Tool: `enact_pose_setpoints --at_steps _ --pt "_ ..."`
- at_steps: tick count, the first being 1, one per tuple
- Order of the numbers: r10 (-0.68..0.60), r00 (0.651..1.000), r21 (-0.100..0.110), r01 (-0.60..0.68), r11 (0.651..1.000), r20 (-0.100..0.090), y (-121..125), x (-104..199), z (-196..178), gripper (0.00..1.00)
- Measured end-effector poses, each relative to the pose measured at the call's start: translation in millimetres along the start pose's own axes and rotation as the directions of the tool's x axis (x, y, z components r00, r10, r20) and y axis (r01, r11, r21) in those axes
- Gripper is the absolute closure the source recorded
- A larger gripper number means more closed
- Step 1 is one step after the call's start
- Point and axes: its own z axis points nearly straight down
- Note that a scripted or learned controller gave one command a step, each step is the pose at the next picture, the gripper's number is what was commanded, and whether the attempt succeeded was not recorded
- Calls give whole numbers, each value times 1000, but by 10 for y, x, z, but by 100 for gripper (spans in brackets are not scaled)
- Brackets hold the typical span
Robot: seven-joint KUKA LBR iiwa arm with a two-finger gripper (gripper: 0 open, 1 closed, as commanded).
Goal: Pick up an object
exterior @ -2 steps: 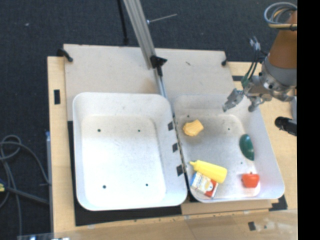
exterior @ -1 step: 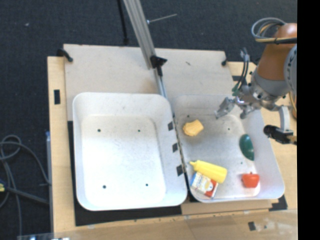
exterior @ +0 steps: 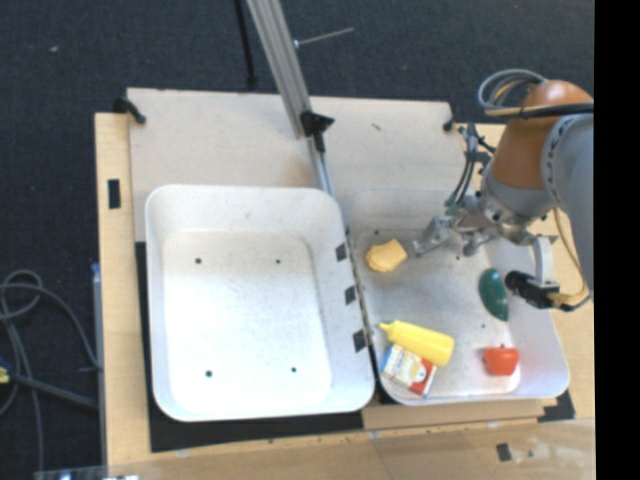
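Now my gripper hovers low in the right bin, just beside the yellow lump. Whether it is wide or narrow, I cannot tell.

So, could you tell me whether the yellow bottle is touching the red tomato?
Apart. The camera view shows bare white bin floor between the yellow bottle and the red tomato.

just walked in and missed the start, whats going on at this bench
A grey arm with an orange band reaches in from the right over the right bin, its gripper low near a pale yellow lump. Nothing can be seen between its fingers, so no pick yet. Also in that bin lie a yellow mustard bottle resting on a small printed packet, a red-orange item and a dark green one. The left bin sits alongside.
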Motion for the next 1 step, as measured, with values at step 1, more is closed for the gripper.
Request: enact_pose_setpoints --at_steps 1 --pt "2 1000 -11 -2 1000 2 26 -15 -164 100"
